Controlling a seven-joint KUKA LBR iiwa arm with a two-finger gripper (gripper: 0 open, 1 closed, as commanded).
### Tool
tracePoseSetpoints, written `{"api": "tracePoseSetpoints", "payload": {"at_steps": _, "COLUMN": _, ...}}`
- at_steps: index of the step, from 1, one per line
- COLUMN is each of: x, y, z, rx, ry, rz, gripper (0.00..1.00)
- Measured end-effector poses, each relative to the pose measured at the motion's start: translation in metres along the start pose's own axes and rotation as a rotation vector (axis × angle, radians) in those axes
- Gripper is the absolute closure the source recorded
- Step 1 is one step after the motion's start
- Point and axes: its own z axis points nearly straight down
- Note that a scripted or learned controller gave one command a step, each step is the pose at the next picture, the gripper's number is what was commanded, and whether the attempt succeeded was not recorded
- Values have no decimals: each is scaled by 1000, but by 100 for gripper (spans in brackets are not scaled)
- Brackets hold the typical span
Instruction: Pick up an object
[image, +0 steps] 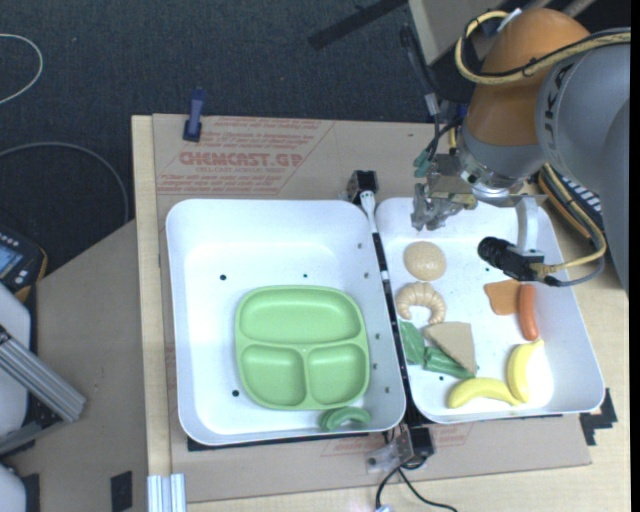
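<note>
My gripper (432, 216) hangs over the far left corner of the right bin (575, 345), just above and behind a round tan bun (425, 260). Nearer the front lies a croissant (421, 301), then a tan bread slice (455, 343) resting on a green leafy piece (418, 350). A banana (480, 392) and a yellow lemon-like fruit (522, 368) lie at the bin's near right. An orange sausage (528, 312) and an orange wedge (502, 295) sit to the right. I see nothing held by the gripper.
The left bin (200, 300) holds a green divided tray (300, 345) and a small green ring-shaped piece (346, 418) at its near rim. A black clip (362, 184) sits on the divider between the bins. Cardboard (240, 150) lies behind the bins.
</note>
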Motion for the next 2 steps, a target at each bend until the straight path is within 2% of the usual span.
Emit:
{"api": "tracePoseSetpoints", "payload": {"at_steps": 1, "x": 0, "y": 1, "z": -10, "rx": -3, "ry": 0, "rz": -1, "gripper": 100}}
{"api": "tracePoseSetpoints", "payload": {"at_steps": 2, "x": -65, "y": -11, "z": 90, "rx": 12, "ry": 0, "rz": 8, "gripper": 100}}
